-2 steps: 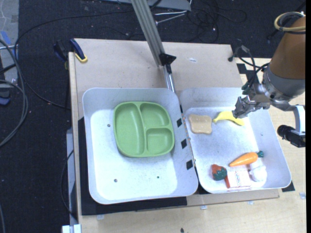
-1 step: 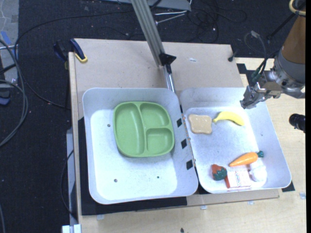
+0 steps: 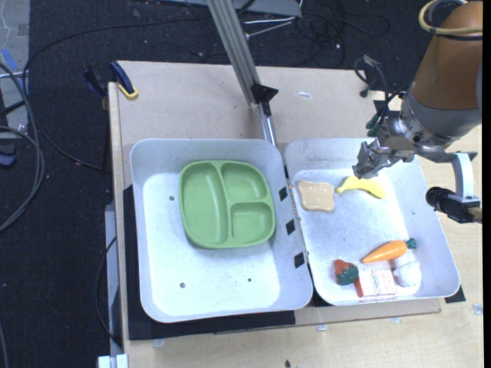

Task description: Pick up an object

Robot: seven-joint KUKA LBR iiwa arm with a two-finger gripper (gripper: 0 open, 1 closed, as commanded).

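In the right bin [image 3: 430, 228] lie a yellow banana [image 3: 364, 188], a slice of toast [image 3: 315, 196], an orange carrot [image 3: 387, 251], a red and green pepper-like piece [image 3: 345, 271], a red and white carton [image 3: 376, 282] and a small white item [image 3: 407, 273]. My gripper [image 3: 369, 164] hangs low at the bin's far side, directly over the banana's upper end. Its dark fingers are too close to the banana and too blurred for me to tell their spread or any contact.
The left bin [image 3: 153, 228] holds a green divided plate [image 3: 228, 203]. A slanted metal pole [image 3: 234, 37] rises from behind the bins' shared edge. Black clips [image 3: 291, 225] sit along the divider. The bench's wooden top [image 3: 192, 98] lies bare behind the bins.
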